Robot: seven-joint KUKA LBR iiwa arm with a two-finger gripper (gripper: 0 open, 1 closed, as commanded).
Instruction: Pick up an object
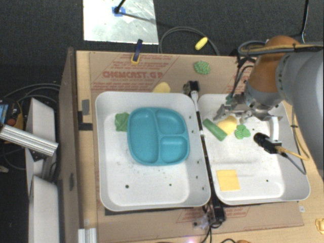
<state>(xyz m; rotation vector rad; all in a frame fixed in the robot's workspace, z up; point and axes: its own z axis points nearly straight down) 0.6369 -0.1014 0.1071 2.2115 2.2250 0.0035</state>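
Green piece (120,121) partly behind blue tray (157,135)

A brown cardboard sheet (126,72) covers the bench (71,135). On its far strip sit a green knobbly lump (202,67) and a pale yellow piece (162,88), apart. Beyond it lies a silvery square (121,14).

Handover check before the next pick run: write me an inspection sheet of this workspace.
Surface: two white bins, left bin and right bin, on a cardboard sheet.
Job's things: right bin holds green block, yellow lump, small green piece, yellow flat square; left bin holds blue divided plate, green leafy piece.
Clutter: yellow piece and green round piece on the cardboard beyond the bins.
Gripper: gripper low over the right bin's far end, by the yellow lump; hold cannot be told.
Cables: dark loop beyond the bench's far edge.
Surroundings: silver sheet on dark floor.
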